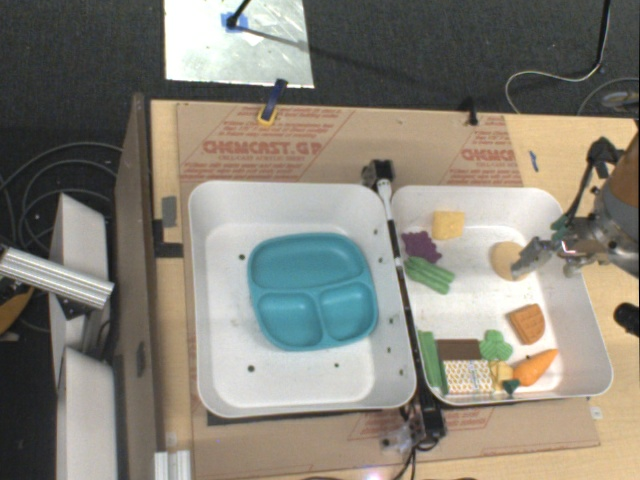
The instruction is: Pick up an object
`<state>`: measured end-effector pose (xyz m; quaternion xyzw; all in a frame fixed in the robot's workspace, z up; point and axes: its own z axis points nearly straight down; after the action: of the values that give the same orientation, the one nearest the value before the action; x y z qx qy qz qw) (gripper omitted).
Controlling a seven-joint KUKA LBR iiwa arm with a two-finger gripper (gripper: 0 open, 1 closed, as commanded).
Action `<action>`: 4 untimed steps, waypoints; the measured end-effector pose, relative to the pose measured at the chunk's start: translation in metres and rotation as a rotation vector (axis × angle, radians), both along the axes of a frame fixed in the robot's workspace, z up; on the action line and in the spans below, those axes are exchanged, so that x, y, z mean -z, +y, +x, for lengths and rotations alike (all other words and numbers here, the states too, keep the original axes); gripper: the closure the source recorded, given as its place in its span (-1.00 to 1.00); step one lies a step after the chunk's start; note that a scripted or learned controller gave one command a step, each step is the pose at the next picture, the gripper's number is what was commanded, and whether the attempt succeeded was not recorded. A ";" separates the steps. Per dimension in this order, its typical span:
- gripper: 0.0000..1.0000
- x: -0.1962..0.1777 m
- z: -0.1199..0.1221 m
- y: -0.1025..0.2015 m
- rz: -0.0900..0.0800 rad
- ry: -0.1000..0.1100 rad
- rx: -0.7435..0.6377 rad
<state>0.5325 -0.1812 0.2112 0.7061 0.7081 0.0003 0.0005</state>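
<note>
The right bin (560,213) holds several small toy foods. A yellow block (449,225) lies near its far side, with a purple grape bunch (420,244) and a green pod (430,275) at its left. A tan round piece (503,259) sits mid-bin. My gripper (540,252) reaches in from the right and hangs just to the right of that tan piece, close to it or touching it. Nearer the front lie a brown toast-like piece (526,322), an orange carrot (535,366), a green broccoli (494,346), a dark brown bar (458,349) and a patterned box (468,376).
The left bin (225,228) carries a teal divided plate (312,290). A ridge (396,268) separates the two bins. A green strip (428,358) lies along the right bin's left wall. Cardboard (300,143) lines the bench behind the bins.
</note>
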 end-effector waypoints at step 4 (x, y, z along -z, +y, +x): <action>-1.00 0.020 0.076 0.088 0.002 -0.006 -0.012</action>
<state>0.6085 -0.0930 0.1909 0.7020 0.7121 0.0030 0.0018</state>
